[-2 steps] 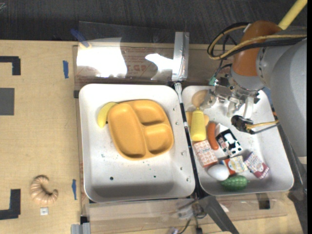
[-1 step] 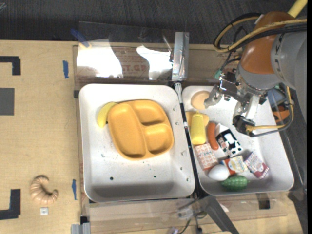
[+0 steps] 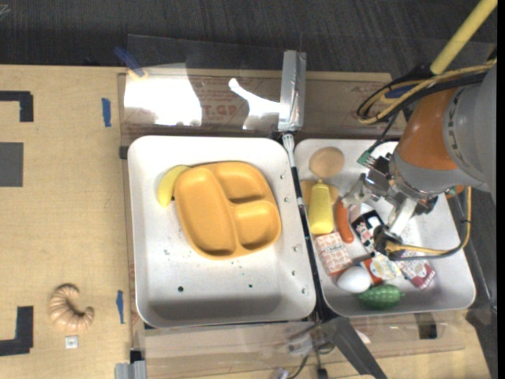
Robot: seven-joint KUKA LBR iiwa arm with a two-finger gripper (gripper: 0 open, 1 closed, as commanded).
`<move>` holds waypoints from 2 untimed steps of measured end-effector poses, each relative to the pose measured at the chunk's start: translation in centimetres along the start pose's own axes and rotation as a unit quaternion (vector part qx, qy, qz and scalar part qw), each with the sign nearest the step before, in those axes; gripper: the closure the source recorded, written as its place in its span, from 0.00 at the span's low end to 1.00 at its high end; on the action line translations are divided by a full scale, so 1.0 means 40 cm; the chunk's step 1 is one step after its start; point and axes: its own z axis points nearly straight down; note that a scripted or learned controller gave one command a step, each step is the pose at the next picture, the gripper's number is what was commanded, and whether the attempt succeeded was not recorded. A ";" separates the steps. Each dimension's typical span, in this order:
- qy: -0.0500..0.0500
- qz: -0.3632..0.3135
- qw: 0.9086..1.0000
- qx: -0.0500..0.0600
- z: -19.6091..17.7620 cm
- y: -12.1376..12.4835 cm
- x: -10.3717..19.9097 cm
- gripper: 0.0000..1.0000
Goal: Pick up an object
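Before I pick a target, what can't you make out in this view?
All in the camera view:
Yellow object in the left bin: mostly under the orange tray, so its identity is unclear.
Right bin, far right corner: covered by the arm.
Packet print: too small to read.

Over on the table (image 3: 63,235), far left, a tan croissant (image 3: 71,307) lies curled, a tiny white tag (image 3: 72,341) just below it. Blue tape strips (image 3: 106,111) dot the wood. Black corner marks (image 3: 20,105) sit along the left edge. There's dark carpet (image 3: 237,6) beyond, and a clear sheet (image 3: 205,93) catching glare.
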 end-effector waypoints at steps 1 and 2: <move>0.003 0.205 0.979 -0.004 0.009 -0.016 -0.027 0.00; -0.004 0.184 0.983 0.006 0.090 0.002 0.019 0.00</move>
